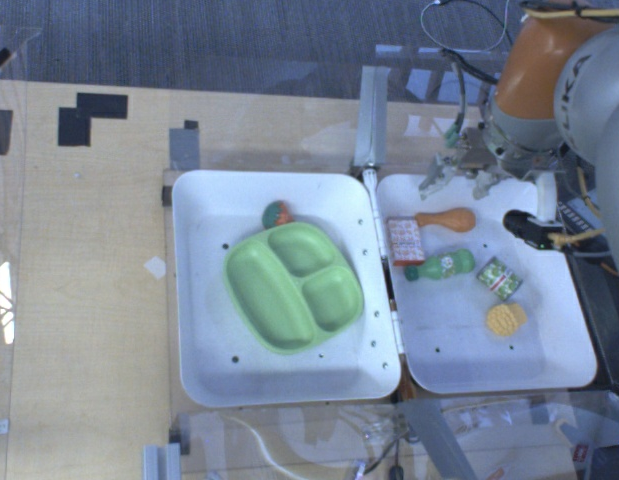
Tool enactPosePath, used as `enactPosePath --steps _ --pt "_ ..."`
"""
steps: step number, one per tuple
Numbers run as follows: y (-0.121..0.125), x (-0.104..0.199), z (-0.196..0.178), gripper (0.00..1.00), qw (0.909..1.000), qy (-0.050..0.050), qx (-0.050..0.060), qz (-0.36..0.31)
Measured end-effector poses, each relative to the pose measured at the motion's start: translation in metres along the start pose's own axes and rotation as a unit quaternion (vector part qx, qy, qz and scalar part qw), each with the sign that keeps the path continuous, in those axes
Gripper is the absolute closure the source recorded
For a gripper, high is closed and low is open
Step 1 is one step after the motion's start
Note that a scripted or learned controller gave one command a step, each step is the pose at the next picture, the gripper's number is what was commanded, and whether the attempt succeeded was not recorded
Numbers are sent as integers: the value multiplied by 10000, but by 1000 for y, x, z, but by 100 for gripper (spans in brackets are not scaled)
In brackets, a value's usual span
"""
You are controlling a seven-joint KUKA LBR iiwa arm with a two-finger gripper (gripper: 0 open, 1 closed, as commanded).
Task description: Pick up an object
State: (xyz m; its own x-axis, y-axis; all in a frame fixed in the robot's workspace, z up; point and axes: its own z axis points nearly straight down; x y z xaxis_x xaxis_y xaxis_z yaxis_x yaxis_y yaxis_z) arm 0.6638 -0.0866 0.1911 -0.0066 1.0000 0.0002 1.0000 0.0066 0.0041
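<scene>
1. The left bin (194,368) holds a green divided tray (294,286), with a small red and green toy (277,213) touching the tray's upper edge.
2. In the right bin (564,363), from left: a red and white packet (404,240), a green bottle (441,265), an orange drumstick-shaped toy (447,221), a green box (499,279) and a yellow round piece (506,319).
3. The gripper (461,175) hangs at the right bin's upper edge, fingers spread apart and holding nothing; the drumstick lies just below it in the frame.
</scene>
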Motion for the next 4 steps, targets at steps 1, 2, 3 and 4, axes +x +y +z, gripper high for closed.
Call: enactPosePath --steps 1,2,3,4 --pt "-40 -55 102 0 9971 -15 -33 -761" --pt "6 -59 104 0 9959 -7 -4 -905" --pt "5 -58 93 100 9957 -4 20 -928" --pt "1 3 -5 100 9997 -4 -28 -236"
